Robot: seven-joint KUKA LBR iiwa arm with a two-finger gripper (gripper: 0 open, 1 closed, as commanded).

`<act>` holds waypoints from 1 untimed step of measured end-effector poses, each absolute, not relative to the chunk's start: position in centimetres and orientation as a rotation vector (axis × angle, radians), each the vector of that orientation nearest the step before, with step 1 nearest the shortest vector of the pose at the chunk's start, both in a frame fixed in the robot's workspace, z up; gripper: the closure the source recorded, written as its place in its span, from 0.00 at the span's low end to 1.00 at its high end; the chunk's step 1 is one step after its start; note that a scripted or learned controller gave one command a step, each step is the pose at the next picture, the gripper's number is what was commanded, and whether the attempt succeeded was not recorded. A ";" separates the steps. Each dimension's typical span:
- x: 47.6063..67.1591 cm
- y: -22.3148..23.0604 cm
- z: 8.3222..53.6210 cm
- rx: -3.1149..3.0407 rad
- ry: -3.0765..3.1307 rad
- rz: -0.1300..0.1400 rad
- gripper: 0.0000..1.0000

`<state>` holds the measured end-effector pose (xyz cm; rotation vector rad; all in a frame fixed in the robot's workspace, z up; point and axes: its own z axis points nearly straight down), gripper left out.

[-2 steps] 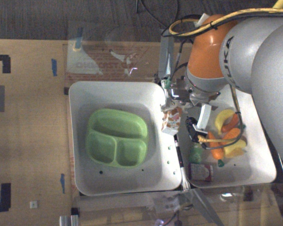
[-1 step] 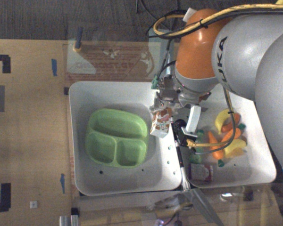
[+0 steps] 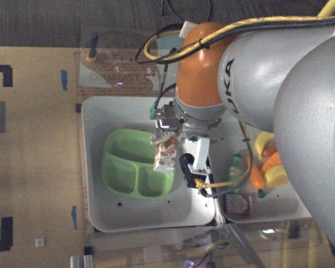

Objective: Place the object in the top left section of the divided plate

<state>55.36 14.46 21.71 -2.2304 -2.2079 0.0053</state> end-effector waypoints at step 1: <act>56.4 16.2 24.8 -2.247 -2.196 0.001 1.00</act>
